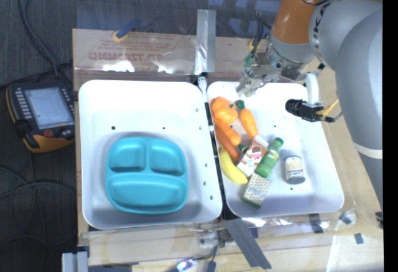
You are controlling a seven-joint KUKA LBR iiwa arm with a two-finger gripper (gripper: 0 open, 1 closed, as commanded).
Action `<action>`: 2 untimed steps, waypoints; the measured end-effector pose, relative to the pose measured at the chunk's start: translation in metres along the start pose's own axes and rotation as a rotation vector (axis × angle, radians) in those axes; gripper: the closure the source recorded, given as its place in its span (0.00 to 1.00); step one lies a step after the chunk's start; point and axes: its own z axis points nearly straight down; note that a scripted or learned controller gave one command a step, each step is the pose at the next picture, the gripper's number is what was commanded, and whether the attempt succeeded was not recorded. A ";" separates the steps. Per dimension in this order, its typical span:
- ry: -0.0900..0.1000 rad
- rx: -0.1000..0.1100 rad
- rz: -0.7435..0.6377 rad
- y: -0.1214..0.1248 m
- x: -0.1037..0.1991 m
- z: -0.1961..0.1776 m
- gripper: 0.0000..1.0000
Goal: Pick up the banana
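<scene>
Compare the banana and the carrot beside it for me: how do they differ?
The banana is yellow; the carrot is orange with a green end. The banana lies by the right bin's left wall, nearer the front; the carrot lies farther back, closer to the gripper. A carton partly covers the banana; the carrot shows whole. Both are long and lie flat.

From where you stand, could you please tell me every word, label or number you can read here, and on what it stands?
None can be read.
Cardboard sheet: faint red lettering, too blurred.
Small can: label too small.
Small carton: print too small.
Pendant screen: unreadable.
</scene>
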 end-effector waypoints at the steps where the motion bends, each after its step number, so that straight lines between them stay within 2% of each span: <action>1: 0.000 0.000 0.000 0.000 0.000 0.000 0.00; 2: 0.006 0.000 -0.008 0.010 0.088 0.009 0.00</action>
